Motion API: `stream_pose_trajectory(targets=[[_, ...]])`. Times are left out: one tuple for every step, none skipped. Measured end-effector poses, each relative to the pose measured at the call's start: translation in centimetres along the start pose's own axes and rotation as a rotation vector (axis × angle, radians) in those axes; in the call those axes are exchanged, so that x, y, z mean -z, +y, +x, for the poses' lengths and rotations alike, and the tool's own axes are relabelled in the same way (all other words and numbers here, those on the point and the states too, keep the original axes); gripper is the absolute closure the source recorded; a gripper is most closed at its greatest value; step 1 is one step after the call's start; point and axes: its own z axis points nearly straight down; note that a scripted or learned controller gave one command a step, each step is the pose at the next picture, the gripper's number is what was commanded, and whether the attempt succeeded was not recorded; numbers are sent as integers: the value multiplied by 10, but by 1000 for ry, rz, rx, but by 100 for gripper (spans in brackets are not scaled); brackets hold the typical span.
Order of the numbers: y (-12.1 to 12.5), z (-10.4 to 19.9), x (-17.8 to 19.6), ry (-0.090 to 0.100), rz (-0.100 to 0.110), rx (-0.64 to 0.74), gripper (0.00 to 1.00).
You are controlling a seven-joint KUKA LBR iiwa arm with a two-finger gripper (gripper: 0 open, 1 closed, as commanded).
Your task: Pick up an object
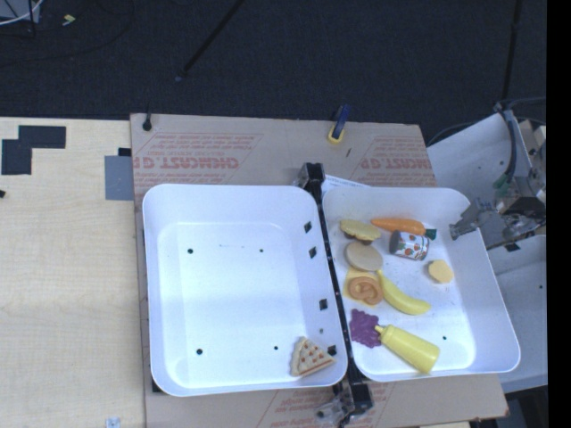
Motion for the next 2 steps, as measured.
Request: stream_pose_trajectory(targets=[[24,61,-147,4,8,5,0],[75,112,-190,2,4,1,0]])
